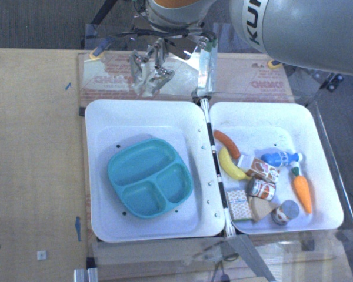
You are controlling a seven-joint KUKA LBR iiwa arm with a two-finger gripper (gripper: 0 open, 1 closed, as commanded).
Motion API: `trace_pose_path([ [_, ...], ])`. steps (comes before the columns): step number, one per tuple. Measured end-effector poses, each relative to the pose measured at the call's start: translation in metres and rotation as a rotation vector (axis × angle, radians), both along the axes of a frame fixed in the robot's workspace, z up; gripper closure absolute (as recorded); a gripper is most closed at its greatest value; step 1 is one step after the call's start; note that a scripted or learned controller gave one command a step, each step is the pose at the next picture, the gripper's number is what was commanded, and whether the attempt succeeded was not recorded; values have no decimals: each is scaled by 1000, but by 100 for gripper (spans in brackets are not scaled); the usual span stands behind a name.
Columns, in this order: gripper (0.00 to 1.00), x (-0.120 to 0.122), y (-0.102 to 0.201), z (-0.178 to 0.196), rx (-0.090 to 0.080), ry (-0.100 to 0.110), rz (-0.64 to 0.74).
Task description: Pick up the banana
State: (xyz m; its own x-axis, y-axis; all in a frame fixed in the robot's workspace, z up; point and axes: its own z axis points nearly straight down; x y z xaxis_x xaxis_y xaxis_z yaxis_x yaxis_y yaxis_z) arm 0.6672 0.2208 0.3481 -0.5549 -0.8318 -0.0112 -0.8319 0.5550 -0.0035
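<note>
Claw (152,69) hangs above the bins' far edge; whether it is wide or narrow, I cannot tell. Left bin (100,157) lies below it, blue tray (150,178) inside; banana (229,164) lies lower-right, well apart.

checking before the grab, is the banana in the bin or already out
In the bin: the banana lies in the right bin, beside the sausage.
</note>
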Motion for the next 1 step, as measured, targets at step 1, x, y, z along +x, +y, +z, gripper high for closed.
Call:
trace_pose_path([
  [1,100,-1,-3,-32,-3,3,270],
])
